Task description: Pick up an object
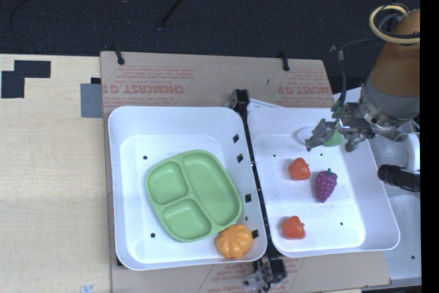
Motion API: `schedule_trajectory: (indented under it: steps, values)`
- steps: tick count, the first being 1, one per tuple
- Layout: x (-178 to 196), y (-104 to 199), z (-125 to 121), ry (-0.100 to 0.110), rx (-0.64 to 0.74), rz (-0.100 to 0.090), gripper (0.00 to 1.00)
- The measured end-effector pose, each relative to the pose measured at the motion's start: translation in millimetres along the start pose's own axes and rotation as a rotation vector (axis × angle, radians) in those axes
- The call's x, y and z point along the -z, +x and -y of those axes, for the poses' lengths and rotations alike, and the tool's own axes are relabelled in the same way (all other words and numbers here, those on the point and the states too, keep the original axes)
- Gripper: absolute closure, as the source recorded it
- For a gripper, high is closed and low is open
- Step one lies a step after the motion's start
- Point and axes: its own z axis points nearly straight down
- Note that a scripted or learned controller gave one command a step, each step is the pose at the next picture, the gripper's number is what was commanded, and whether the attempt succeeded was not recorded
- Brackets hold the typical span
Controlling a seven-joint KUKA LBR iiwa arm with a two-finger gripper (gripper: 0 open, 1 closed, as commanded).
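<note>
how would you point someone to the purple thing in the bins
Look in the right bin, the one without the green divided plate. Near its middle lies a bunch of toy grapes, just right of a red toy. It is the only purple, bumpy item there.

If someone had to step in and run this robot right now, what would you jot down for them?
Gripper: low over the far side of the right bin, at a small green object; grasp state cannot be told.
Right bin: two red pieces and purple grapes, all lying loose.
Left bin: green divided plate, orange pumpkin at its near corner.
Done: nothing visibly lifted.
Left: secure one object and raise it; the green one looks the likely target.
</note>
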Motion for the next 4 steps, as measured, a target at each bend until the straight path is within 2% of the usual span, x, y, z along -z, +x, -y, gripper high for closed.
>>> schedule_trajectory:
  steps: [1, 3, 4]
  values:
    - [7, 0, -2, -0.013, 0.002, 0.002, 0.00]
    - [-82, 8, -7, -0.006, -0.001, 0.000, 0.00]
    - [-129, 6, 0, -0.005, 0.001, 0.000, 0.00]
